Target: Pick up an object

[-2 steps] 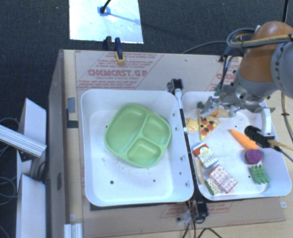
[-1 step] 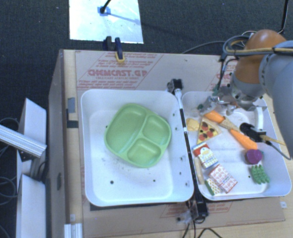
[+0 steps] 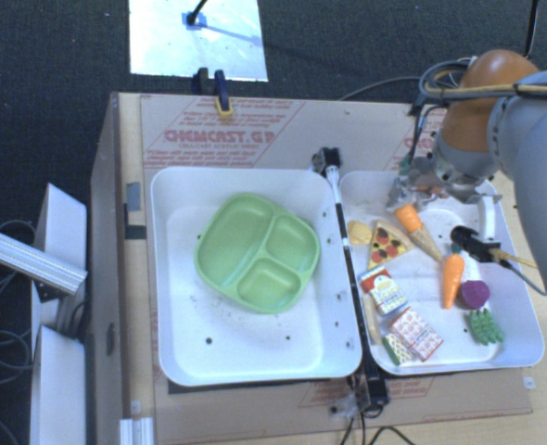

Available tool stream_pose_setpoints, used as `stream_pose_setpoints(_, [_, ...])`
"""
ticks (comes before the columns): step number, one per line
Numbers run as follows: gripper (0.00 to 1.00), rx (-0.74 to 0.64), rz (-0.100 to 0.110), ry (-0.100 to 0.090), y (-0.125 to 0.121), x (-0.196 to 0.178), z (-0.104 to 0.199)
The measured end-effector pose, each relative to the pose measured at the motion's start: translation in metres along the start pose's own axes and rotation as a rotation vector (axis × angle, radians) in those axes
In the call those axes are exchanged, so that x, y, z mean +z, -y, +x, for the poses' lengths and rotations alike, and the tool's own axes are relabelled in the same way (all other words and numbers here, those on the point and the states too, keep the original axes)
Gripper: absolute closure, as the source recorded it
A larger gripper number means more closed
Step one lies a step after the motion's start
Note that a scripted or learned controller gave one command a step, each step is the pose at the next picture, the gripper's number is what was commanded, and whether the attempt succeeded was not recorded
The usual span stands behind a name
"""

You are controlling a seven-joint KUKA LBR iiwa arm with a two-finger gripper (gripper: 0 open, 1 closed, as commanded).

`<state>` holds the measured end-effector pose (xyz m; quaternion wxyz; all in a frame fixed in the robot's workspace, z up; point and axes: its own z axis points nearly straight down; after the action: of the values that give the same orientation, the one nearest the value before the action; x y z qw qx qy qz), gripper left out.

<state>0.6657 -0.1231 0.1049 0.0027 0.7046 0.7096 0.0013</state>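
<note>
From above, two white bins sit side by side on the bench. The left bin [image 3: 176, 276] holds a green tray [image 3: 257, 251], tilted a little, with three compartments. The right bin [image 3: 519, 341] is crowded with toy food. The arm [image 3: 524, 109] reaches in from the right, and its gripper [image 3: 411, 193] hangs low over the far left part of the right bin; whether it is released or clenched cannot be told (its tip is too dark and blurred). Just beside and below the gripper lies an orange cone [image 3: 416, 229], possibly touching it. A pizza slice [image 3: 386, 242] sits left of the cone, and a carrot [image 3: 451, 279] lies further toward the near side, next to a purple piece [image 3: 475, 294] and a green piece [image 3: 484, 326].
</note>
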Motion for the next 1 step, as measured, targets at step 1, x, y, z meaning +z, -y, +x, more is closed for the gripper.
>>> stream_pose_setpoints(1, [1.0, 0.003, 0.0, -0.002, 0.1059, -0.1248, 0.0458])
